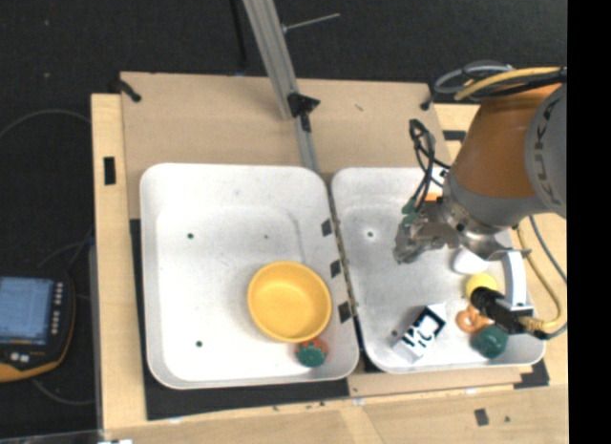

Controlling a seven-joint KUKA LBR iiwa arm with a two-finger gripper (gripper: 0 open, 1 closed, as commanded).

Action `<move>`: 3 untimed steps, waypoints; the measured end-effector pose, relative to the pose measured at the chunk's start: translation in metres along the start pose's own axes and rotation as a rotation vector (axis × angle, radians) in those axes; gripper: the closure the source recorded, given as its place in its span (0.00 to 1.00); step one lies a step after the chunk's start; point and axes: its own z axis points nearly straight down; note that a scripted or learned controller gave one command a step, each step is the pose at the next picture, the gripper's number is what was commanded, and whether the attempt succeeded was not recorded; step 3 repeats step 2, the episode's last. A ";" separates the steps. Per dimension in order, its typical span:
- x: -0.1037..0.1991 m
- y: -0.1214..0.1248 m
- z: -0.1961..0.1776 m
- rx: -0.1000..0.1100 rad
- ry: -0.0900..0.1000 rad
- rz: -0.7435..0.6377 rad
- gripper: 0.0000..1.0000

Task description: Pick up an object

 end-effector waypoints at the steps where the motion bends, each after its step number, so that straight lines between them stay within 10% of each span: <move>1: 0.060 -0.007 -0.004 0.000 0.002 -0.002 1.00; 3: 0.119 -0.005 0.002 0.002 0.001 -0.001 1.00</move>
